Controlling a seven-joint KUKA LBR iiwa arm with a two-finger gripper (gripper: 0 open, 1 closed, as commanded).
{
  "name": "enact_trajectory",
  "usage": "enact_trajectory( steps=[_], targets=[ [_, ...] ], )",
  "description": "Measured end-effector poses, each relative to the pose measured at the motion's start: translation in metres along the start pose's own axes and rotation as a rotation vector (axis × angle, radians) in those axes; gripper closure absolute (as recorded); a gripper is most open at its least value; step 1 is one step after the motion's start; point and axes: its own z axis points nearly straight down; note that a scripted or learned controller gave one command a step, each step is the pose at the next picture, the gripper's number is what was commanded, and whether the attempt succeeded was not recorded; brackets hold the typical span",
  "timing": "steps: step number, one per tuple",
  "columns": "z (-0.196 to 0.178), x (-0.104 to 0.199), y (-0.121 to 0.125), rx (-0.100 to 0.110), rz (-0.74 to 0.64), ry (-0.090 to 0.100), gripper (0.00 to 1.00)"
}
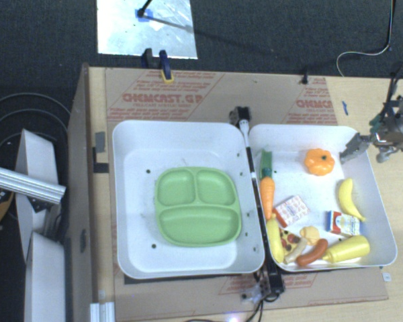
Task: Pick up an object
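The right bin [376, 180] holds a jumble of toy food: an orange pumpkin [319, 161], a banana [349, 198], a carrot [266, 192] with its green top, a red-and-white carton [292, 210], a small red, white and blue box [340, 223], a yellow bottle [348, 248], a sausage [312, 253] and a pizza slice [290, 237]. My gripper [368, 151] hangs over the bin's far right rim, to the right of the pumpkin and above the banana. Its fingers stand open with nothing between them.
A green divided plate [198, 205] lies in the left bin [131, 180]. Both bins rest on a cardboard sheet [188, 92]. A black clip [242, 116] sits at the far end of the seam between the bins. Cables and metal parts lie off the bench to the left.
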Motion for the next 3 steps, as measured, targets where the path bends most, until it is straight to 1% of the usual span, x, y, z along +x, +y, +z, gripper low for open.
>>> enact_trajectory(
  steps=[1, 2, 3],
  targets=[
    [0.078, -0.02, 0.009, 0.005, 0.003, 0.001, 0.0],
    [0.11, -0.016, 0.072, -0.004, -0.005, 0.0, 0.0],
    [0.183, 0.007, 0.068, 0.005, -0.003, 0.003, 0.0]
  ],
)
